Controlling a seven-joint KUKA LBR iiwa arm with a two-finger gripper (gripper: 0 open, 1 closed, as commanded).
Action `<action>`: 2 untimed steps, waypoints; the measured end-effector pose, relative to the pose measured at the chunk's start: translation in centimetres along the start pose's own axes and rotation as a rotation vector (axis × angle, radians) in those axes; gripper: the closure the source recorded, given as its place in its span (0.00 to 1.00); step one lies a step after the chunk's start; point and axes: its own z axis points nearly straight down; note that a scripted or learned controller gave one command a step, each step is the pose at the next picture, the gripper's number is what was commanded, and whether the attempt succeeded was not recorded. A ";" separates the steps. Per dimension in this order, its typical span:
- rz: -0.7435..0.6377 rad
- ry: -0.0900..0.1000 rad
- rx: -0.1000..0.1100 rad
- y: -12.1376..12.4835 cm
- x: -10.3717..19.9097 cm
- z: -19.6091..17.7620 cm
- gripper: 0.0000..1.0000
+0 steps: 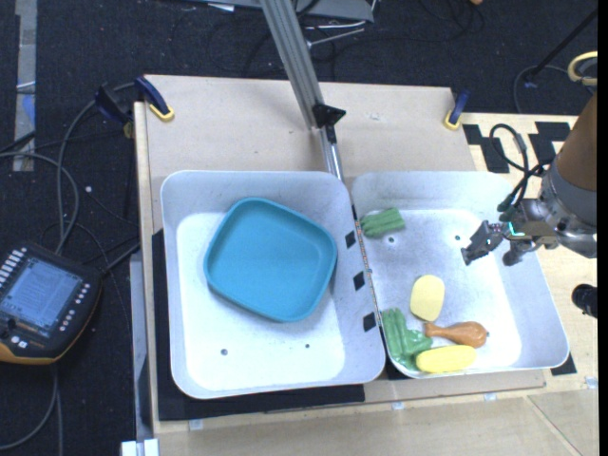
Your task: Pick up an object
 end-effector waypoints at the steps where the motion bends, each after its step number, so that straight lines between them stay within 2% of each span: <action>1: 0.000 0.000 0.000 0.0 0.0 0.0 0.00; 2: 0.000 0.001 0.004 -0.1 -0.2 6.2 0.00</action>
